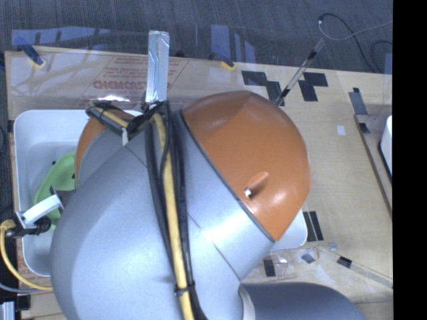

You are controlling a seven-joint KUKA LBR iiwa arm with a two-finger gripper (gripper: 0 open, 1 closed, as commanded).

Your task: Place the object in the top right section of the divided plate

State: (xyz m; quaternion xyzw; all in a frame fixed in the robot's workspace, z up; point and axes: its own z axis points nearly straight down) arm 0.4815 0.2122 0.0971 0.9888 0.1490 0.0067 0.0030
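Item: green object (59,176), partly seen at the left bin's (27,129) left wall, about midway along it. Pale green with a curved, smooth-looking edge; whether it is the divided plate or the thing to be placed cannot be told. By its look, probably light moulded plastic, stiff and somewhat slippery; a hold across a thin edge or rim would likely suit best.

Over it: arm (153,245), grey with orange band (253,159), covering most of both bins; black and yellow cables (170,205) run along it.

Gripper: state cannot be told, nor anything it may hold.

Surround: wooden bench (347,152), black tape marks.
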